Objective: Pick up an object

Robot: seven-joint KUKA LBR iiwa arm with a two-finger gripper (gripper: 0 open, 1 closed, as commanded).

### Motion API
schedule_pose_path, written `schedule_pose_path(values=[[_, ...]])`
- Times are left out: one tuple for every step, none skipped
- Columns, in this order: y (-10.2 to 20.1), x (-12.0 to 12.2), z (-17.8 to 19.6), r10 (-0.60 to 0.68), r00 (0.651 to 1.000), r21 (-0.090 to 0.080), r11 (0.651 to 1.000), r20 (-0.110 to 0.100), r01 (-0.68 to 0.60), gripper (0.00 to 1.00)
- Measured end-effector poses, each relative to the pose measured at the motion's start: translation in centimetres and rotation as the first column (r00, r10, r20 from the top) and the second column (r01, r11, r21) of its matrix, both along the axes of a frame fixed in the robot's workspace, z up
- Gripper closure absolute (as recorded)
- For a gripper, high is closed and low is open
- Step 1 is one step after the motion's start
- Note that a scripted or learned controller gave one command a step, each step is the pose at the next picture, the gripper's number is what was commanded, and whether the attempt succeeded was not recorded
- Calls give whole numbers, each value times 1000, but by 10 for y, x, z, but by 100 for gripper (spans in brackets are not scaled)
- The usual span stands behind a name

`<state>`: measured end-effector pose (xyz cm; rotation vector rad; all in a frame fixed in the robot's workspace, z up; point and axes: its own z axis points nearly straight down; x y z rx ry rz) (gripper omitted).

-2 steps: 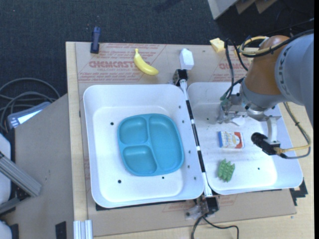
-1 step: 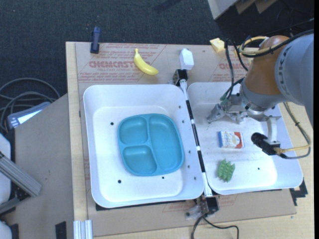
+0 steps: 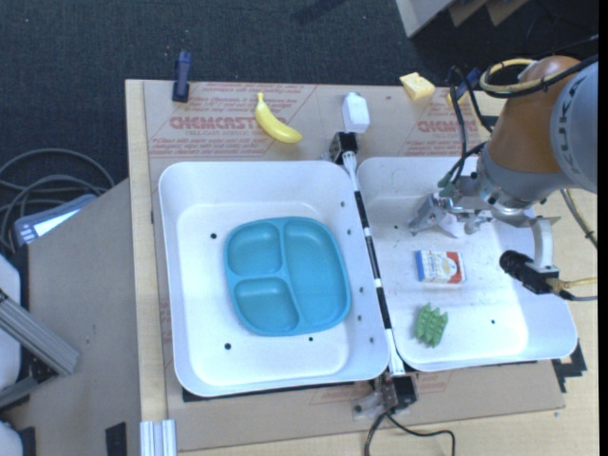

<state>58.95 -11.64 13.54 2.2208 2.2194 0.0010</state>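
Note:
In the right bin [image 3: 537, 342] lie a small white box with blue and red print [image 3: 440, 266] and, nearer the front, a knobbly green object [image 3: 430, 325]. My gripper [image 3: 448, 222] hangs low over the back of this bin, just behind the box and apart from it. Its fingers are spread open with nothing between them. The grey arm with its orange band [image 3: 532, 126] comes in from the right.
The left bin [image 3: 190, 255] holds a blue divided plate [image 3: 285, 275]. Behind the bins on the board lie a yellow banana [image 3: 275, 123], a white object [image 3: 355, 111], a yellow block [image 3: 416, 86] and a dark blue item [image 3: 181, 74]. A ridge [image 3: 366, 245] separates the bins.

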Motion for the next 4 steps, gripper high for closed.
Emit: schedule_pose_path(values=[[39,22,50,2,1000,1,1000,1,-2,0],[7,2,-15,0,1000,1,1000,-4,0,0],[-3,0,-51,0,1000,2,1000,-4,0,0],[35,-35,50,2,1000,1,1000,0,-2,0]])
